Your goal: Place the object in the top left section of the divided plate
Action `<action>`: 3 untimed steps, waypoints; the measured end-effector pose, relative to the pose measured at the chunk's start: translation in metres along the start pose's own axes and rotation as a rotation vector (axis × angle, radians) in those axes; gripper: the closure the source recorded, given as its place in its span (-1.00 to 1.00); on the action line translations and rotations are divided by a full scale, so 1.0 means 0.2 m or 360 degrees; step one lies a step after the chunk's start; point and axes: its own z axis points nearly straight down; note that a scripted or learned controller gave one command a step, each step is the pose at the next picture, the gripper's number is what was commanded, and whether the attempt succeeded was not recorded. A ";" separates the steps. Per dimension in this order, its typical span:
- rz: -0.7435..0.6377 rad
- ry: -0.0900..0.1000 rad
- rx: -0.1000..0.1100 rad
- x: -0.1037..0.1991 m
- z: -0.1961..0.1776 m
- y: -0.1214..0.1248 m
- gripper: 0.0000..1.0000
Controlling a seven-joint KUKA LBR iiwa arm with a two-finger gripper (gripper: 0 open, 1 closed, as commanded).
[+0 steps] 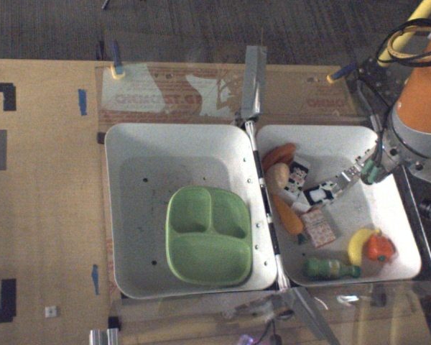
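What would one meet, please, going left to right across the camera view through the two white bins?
Left bin → green divided plate → right bin → orange carrot → small patterned box → yellow banana → red pepper → gripper reaching in from the right.

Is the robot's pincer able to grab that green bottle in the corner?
Probably yes. The green bottle lies flat near the front of the right bin with nothing on top of it. The pincer hovers over the same bin, farther back.

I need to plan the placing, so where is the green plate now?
The plate lies in the left bin, toward its lower right part, near the divider between the two bins.
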 end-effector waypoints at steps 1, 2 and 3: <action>-0.0175 -0.0006 -0.0005 -0.31 0.15 0.08 1.00; -0.0278 -0.0006 -0.0004 -0.63 0.52 0.25 1.00; -0.0280 -0.0017 -0.0014 -0.63 0.46 0.26 1.00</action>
